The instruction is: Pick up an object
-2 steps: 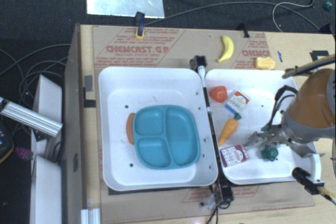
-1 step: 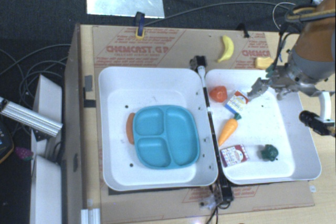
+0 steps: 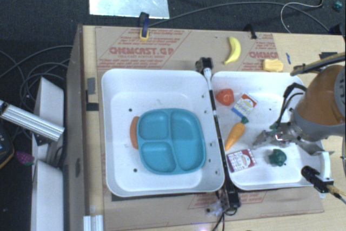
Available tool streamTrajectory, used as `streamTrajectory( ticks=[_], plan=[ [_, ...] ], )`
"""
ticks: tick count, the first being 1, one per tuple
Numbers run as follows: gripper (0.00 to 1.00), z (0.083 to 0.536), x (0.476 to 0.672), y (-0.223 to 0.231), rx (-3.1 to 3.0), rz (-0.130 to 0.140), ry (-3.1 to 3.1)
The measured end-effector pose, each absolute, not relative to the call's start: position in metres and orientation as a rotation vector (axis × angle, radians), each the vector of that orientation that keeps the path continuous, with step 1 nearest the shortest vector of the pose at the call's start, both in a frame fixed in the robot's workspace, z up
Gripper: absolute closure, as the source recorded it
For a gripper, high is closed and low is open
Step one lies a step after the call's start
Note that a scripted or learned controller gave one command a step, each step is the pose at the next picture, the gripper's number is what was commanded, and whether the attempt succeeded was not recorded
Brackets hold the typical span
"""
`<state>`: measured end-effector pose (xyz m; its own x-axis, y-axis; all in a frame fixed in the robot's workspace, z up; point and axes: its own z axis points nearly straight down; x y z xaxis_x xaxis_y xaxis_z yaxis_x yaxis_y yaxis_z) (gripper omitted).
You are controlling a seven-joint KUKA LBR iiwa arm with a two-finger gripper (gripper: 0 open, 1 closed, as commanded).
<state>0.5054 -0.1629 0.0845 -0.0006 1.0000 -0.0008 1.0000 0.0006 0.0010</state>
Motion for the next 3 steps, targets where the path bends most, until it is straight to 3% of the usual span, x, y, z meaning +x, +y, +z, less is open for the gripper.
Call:
streamTrajectory(
  ticks=[1,2,3],
  plan=[
    [0.00,0.156,0.524,-0.192,2.217,0.002,2.220],
    [0.00,0.084,0.487,-0.155,2.219,0.001,2.222],
    [0.00,0.200,0.534,-0.125,2.214,0.005,2.223]
  ],
)
